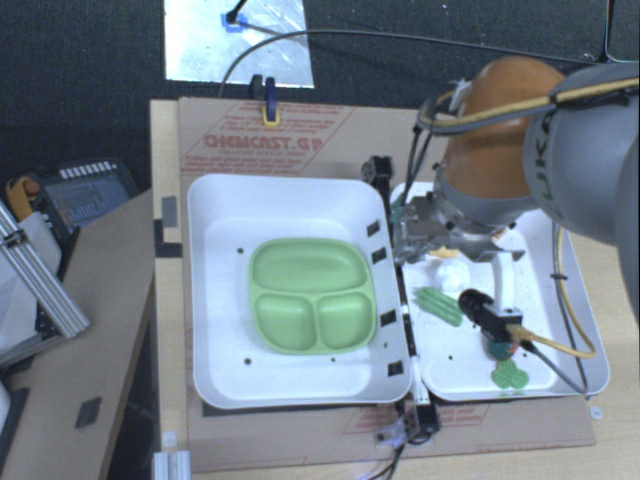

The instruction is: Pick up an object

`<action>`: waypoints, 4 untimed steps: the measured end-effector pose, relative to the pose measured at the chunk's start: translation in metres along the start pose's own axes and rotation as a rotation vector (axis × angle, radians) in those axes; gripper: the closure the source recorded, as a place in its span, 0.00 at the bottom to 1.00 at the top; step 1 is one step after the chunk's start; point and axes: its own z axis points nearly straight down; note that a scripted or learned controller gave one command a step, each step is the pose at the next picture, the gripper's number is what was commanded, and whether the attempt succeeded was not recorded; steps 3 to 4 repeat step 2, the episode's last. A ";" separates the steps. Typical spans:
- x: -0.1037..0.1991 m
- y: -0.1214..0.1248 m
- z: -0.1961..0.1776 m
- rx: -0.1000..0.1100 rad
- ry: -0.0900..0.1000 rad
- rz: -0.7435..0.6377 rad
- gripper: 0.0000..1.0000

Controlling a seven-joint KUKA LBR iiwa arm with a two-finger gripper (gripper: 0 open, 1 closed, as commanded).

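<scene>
In the right bin (590,363), a green ridged object (438,305) lies near the left wall. A small green leaf-shaped object (510,375) sits close to the front edge. A small white thing (447,270) lies just under the wrist. My gripper (440,251) hangs low over the right bin's left half, directly above the white thing and just behind the green ridged object. The bulky grey and orange wrist hides much of it, and I see nothing held.
The left bin (215,268) holds a green divided plate (310,295) with three compartments at its middle. A black-clipped wall (392,288) separates the two bins. The arm covers the back of the right bin.
</scene>
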 end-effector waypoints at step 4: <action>0.054 -0.021 0.007 0.002 -0.001 0.007 0.00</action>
